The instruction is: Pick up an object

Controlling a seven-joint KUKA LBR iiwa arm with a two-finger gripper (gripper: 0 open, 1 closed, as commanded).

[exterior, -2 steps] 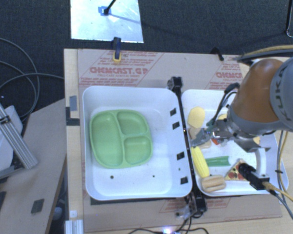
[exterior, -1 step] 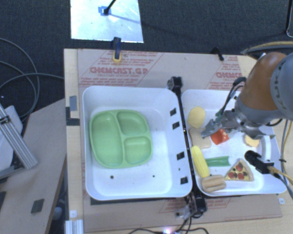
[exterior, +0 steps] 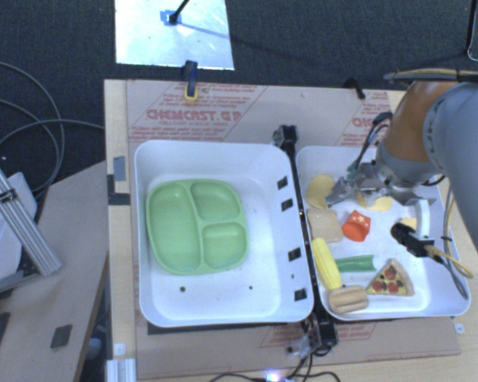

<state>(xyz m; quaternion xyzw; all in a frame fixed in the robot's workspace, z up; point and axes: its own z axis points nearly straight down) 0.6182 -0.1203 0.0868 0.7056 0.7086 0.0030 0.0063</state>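
Note:
My gripper (exterior: 347, 191) hangs low over the upper part of the right bin (exterior: 446, 293), between a pale yellow piece (exterior: 320, 188) on its left and a small yellow piece (exterior: 382, 204) on its right. Just below it lies a red toy pepper (exterior: 356, 226). Nothing shows held in the gripper. Lower in the bin lie a beige bread slice (exterior: 325, 226), a corn cob (exterior: 327, 263), a green bean (exterior: 355, 263), a pizza slice (exterior: 391, 279) and a hot dog (exterior: 346, 298).
The left bin (exterior: 167, 153) holds a green divided plate (exterior: 197, 225). A black ridge (exterior: 297, 221) with clips separates the two bins. The arm (exterior: 442, 126) covers the right bin's upper right corner.

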